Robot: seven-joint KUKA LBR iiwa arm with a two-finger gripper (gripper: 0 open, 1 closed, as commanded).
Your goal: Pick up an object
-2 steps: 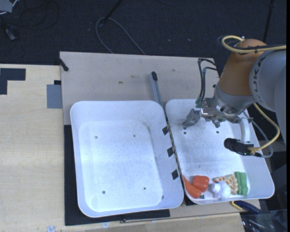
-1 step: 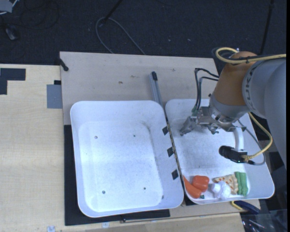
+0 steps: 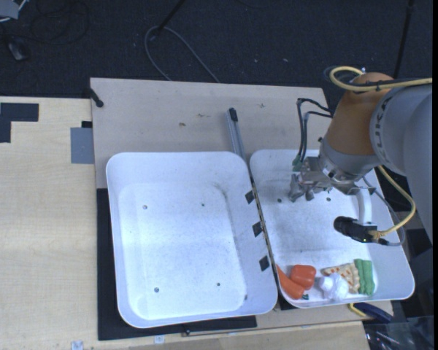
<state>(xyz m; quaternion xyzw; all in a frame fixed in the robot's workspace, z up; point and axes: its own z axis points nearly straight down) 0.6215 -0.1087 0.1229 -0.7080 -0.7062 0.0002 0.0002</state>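
The bulky grey robot arm (image 3: 405, 126) carries a broad orange band (image 3: 352, 119) above its wrist. A yellow cable (image 3: 344, 73) loops over the band, thin black wires (image 3: 304, 133) run to the small metal gripper (image 3: 304, 189).

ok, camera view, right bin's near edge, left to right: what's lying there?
orange-red object → white object → tan object → green object, all bunched along the right bin near wall.

You're looking at even, moderately bright light from overhead. The left bin (image 3: 179, 239) glares white, washing out its floor. Upper frame falls dark. Shadows stay soft and short. Detail is slightly grainy, small objects lower right blurred.
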